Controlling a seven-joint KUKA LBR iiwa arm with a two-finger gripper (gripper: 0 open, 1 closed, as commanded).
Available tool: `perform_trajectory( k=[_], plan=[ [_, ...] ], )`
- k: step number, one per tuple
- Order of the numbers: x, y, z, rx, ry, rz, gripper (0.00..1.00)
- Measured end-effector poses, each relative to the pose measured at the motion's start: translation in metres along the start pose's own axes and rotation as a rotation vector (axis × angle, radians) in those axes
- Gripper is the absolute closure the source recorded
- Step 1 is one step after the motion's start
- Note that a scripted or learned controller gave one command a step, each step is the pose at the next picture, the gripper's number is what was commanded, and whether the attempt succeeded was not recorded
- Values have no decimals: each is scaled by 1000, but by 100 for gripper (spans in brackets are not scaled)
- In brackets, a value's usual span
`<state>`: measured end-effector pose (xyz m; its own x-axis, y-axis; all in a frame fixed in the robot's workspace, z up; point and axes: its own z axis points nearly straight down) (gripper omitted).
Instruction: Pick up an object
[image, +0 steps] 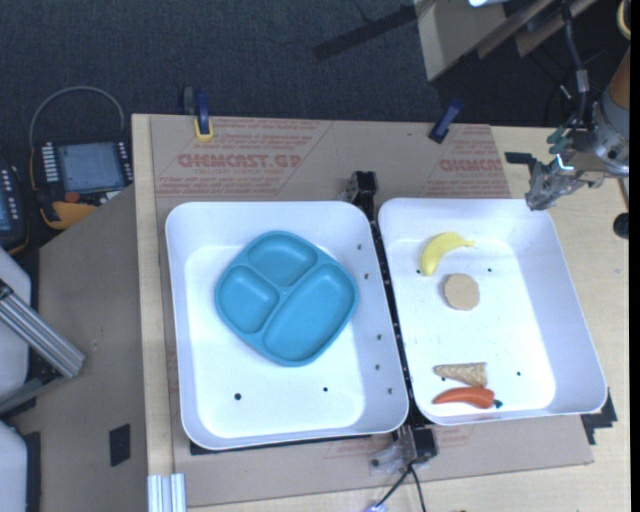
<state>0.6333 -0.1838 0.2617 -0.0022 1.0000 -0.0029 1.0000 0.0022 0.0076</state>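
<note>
In the right bin (575, 310) lie a banana (443, 249), a cookie (461, 292), a wedge (462, 372) and a carrot (463, 397), spread apart, so each seems easy to reach. The gripper (543, 190) hangs above the bin's upper right corner; I cannot tell its state.

Gripper (543, 190): small, grey metal, dull finish, detail blurred. Above it a lighter silver-grey wrist block (606, 150) with a teal spot on its left side. Thin dark cables (574, 50) run up from there.
</note>
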Motion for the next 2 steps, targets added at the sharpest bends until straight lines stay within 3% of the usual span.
perform_trajectory(
  k=[1,2],
  plan=[
    [52,4,16,10,5,-2,100],
    [104,13,11,5,3,-3,100]
  ],
)
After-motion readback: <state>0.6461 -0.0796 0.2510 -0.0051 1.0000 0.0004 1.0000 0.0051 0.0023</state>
